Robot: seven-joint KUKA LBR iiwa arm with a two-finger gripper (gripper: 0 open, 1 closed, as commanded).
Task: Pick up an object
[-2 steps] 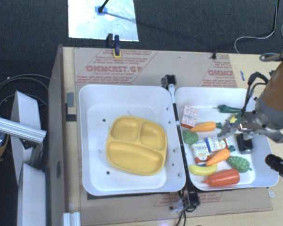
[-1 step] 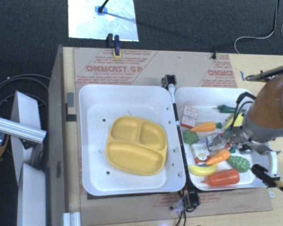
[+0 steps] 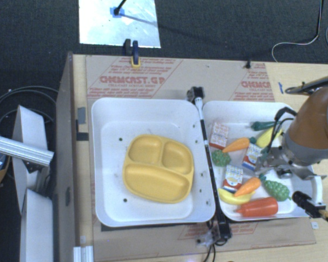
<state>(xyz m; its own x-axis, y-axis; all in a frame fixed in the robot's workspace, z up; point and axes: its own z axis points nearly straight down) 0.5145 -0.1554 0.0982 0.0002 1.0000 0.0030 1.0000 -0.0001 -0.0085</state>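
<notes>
The brown cardboard-topped desk [image 3: 175, 72] carries two shallow white plastic bins side by side; the left bin [image 3: 106, 146] holds one yellow compartmented plastic tray [image 3: 158, 168], lying flat near its middle; the right bin [image 3: 229, 113] holds the small toy food, so that is where any pick has to happen. The grey arm with its orange band [image 3: 311, 127] reaches over that bin's right half, and its gripper [image 3: 270, 160] sits low among the toys, just beside a small white and red carton [image 3: 252, 156]; whether it is apart or together I cannot tell (the wrist hides it).

Nothing looks lifted: a red toy pepper [image 3: 257, 207] lies along the near wall, a yellow toy banana [image 3: 233, 196] beside it, an orange toy carrot [image 3: 247, 186] just above them, a second orange carrot [image 3: 236, 144] and a green toy broccoli [image 3: 221, 158] nearer the divider.

My judgement: the approach seems made; the grasp and the lift remain.
</notes>
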